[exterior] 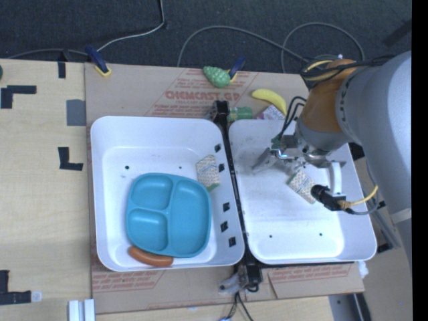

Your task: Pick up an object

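The gripper [267, 160] is being held with fingers spread wide, holding nothing; the packet [301, 184] is lying just right and below.

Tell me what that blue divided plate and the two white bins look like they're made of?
The blue plate looks like moulded plastic: one even colour, rounded compartment ridges, a soft matte sheen. The left bin and the right bin also look like plastic, smooth and slightly glossy, with rounded corners and thin rolled rims. That's by look alone.
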Tool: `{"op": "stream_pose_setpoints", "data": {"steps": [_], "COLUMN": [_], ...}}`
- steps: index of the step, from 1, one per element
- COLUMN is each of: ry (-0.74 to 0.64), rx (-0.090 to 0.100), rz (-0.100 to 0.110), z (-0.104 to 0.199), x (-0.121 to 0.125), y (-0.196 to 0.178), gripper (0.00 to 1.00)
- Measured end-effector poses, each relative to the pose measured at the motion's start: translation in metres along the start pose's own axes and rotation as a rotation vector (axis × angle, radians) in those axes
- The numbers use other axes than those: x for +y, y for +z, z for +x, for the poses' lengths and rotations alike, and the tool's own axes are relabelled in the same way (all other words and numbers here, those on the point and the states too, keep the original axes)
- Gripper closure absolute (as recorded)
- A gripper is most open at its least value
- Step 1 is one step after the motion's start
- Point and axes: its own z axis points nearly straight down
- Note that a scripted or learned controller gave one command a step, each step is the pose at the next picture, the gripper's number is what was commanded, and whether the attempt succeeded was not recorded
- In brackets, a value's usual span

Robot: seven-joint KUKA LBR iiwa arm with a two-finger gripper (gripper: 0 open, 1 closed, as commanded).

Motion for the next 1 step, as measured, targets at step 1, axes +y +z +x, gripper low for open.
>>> {"op": "stream_pose_setpoints", "data": {"steps": [1], "ry": [0.000], "rx": [-0.002], "rz": [-0.004], "z": [-0.0279], "x": [0.0545], "y": [-0.0703], "gripper": [0.00]}}
